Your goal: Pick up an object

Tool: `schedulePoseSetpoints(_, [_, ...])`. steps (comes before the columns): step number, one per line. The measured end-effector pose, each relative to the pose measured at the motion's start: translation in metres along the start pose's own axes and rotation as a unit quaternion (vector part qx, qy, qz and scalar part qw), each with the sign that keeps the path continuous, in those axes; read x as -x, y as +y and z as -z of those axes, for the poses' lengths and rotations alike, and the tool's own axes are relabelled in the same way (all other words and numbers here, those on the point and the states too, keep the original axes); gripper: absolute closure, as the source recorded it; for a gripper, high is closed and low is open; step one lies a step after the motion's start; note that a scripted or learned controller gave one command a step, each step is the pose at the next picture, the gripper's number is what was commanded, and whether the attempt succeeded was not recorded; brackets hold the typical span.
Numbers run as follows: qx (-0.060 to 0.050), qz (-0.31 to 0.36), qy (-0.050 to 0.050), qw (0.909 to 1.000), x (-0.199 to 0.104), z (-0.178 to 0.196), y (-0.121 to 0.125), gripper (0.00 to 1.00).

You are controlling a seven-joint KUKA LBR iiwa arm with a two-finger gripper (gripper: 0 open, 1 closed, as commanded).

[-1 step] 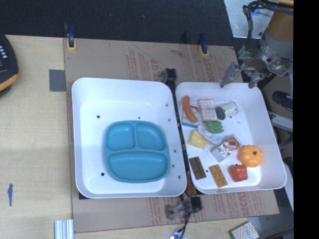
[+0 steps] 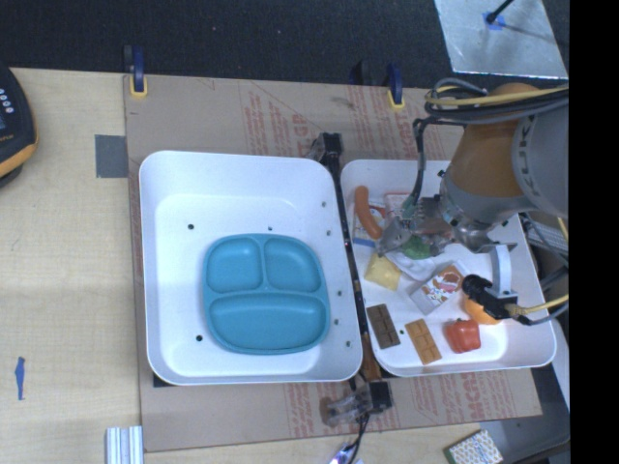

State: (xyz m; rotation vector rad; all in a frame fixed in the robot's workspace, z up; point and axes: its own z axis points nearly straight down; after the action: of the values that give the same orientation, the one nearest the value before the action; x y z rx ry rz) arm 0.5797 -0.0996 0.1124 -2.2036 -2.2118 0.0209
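In the right bin (image 2: 542, 351), one orange sausage (image 2: 367, 213) is lying with its long axis running far to near, beside one yellow block (image 2: 383, 273) and two brown bars (image 2: 383, 325), while the hand (image 2: 411, 228) is hovering just right of it, and the left bin (image 2: 160, 259) is holding one blue divided plate (image 2: 265, 293).

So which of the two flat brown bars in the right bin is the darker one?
The dark brown bar, nearer the divider between the bins. The other bar, beside it toward the red piece, is lighter, orange-tan.

arm (image 2: 542, 153): grey | orange band | black and yellow cables
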Motion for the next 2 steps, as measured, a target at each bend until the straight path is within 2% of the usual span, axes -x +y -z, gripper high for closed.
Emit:
schedulePoseSetpoints(1, [0.013, -0.001, -0.003, 0.9999, 0.007, -0.009, 0.062, 0.0])
schedulePoseSetpoints(2, [0.016, -0.001, -0.003, 0.9999, 0.006, -0.016, -0.022, 0.0])
